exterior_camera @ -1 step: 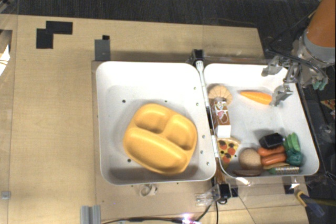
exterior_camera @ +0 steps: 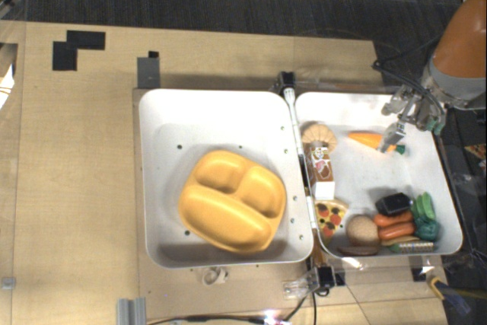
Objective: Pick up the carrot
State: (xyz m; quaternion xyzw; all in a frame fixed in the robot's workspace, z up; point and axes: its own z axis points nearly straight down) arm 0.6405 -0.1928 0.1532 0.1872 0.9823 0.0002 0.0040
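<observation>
- Presently, the carrot (exterior_camera: 367, 139) lies on the floor of the right bin (exterior_camera: 449, 186), in its upper half, right of frame centre and clear of the other items.
- Its long axis runs almost level across the frame: the pointed orange tip faces frame left, the thick end with a small green top faces frame right.
- The gripper (exterior_camera: 397, 135) sits at the carrot's right-hand end, just above and beside the green top; from the gripper, the carrot's body extends to the left.
- The fingers are hard to separate from the wrist hardware at this resolution; whether they stand apart or together cannot be told, and no part of the carrot is seen between them.
- The arm (exterior_camera: 460, 49) enters from the upper right of the frame, its orange band uppermost and the grey wrist angled down and to the left over the bin's upper right corner.
- Judgement: the gripper is over the thick end rather than the middle of the carrot, so a secure hold likely calls for a slight shift to frame left and a closing direction across the long axis.
- Other contents of the right bin: a croissant-like pastry (exterior_camera: 319, 135) and a brown bar (exterior_camera: 323, 167) along the left wall, well apart from the carrot; a pizza slice (exterior_camera: 330, 215), a potato (exterior_camera: 362, 228) and a cluster of small toy foods (exterior_camera: 407, 218) along the lower edge.
- The left bin (exterior_camera: 163, 164) holds a large yellow bell pepper (exterior_camera: 231, 199), which has no bearing on the approach.
- Risk, as judged: contact at the thick end may roll or push the carrot leftward.
</observation>
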